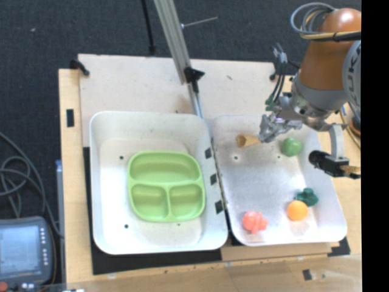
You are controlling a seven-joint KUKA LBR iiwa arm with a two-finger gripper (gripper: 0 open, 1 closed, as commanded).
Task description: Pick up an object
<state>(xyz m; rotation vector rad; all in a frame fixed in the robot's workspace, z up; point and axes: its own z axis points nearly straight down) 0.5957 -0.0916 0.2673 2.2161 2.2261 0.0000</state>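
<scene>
In the right bin (267, 181) lie a tan cone-shaped piece (247, 140) at the back, a green ball (292, 146) to its right, a dark green piece (307, 196), an orange ball (297, 210) and a red-orange lumpy toy (254, 221) near the front. My gripper (268, 132) hangs over the back of this bin, its tips right beside the cone's right end and left of the green ball. No object shows between the tips.
The left bin (109, 163) holds a light green divided plate (165, 185). A metal post (173, 32) rises slantwise behind the bins. The middle of the right bin is bare white floor.
</scene>
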